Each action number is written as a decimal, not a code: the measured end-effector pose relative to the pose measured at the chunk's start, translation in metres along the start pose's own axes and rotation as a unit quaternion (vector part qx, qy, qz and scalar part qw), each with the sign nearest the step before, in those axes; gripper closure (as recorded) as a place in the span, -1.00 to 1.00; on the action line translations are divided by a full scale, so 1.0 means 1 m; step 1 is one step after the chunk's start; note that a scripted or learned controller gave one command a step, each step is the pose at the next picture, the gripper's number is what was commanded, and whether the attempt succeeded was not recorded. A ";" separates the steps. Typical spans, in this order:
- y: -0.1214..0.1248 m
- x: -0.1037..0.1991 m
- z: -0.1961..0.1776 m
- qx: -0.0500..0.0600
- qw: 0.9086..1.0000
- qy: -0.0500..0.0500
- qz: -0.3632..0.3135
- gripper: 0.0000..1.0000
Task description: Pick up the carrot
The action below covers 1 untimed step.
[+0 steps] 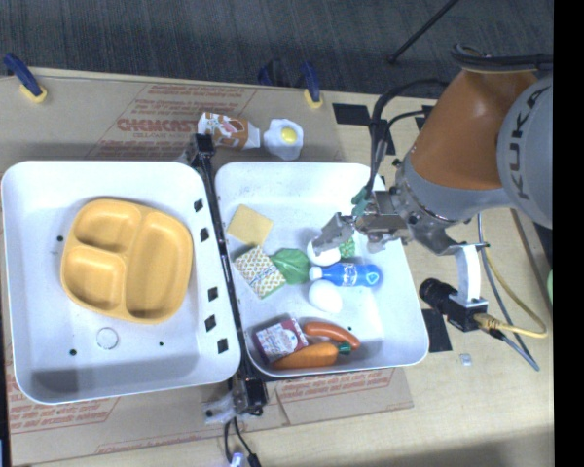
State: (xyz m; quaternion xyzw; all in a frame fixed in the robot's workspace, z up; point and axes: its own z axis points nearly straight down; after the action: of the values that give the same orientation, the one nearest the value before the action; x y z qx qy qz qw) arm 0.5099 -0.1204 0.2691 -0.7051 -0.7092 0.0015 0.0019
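Gripper (333, 236) seen over right bin (394, 334), above blue bottle (350, 276); finger spread cannot be told. Carrot (310, 356) left untouched near front wall.

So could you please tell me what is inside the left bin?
The left bin holds a yellow divided tray, lying flat on its floor. Whatever lies beneath the tray is covered from view.
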 end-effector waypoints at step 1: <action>0.064 0.053 0.057 0.000 1.000 -0.001 0.023 -1.00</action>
State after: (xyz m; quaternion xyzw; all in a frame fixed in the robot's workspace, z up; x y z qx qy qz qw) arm 0.5733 -0.0672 0.2117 -0.7210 -0.6930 0.0019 0.0012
